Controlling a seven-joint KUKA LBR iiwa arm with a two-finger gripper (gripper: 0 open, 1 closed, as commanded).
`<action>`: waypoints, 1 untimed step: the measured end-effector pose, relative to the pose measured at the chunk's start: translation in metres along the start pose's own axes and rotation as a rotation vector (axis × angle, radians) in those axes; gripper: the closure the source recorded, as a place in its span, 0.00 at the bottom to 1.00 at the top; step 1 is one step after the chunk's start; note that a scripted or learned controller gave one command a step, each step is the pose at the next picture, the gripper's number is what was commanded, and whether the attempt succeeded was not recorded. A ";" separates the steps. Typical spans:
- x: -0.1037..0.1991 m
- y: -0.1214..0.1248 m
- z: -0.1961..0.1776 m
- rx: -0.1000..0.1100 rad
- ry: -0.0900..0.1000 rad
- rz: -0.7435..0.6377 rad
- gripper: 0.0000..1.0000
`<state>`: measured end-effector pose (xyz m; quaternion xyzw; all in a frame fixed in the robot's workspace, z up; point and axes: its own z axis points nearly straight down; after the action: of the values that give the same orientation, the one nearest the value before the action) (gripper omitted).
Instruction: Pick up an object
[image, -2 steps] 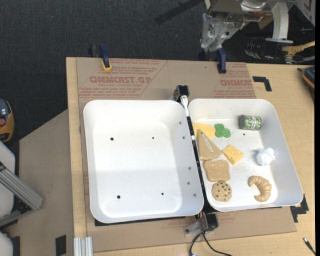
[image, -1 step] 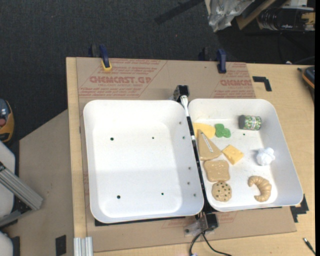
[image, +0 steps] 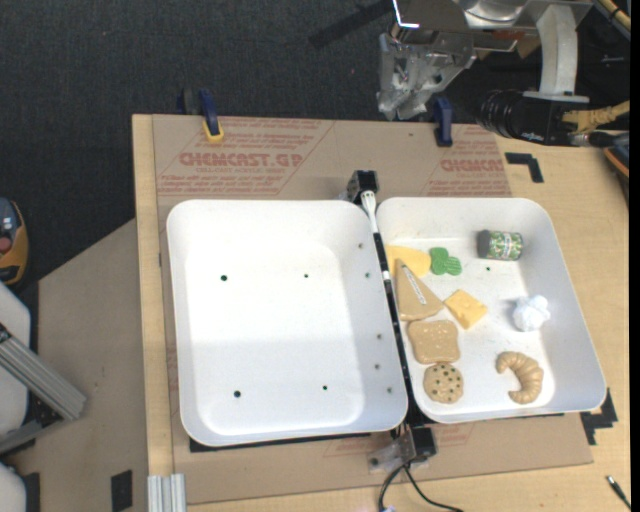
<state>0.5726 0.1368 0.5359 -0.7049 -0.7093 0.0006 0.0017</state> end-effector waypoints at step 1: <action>0.025 -0.059 0.000 0.000 0.000 0.000 1.00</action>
<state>0.5133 0.1612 0.5358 -0.7051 -0.7091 0.0007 0.0017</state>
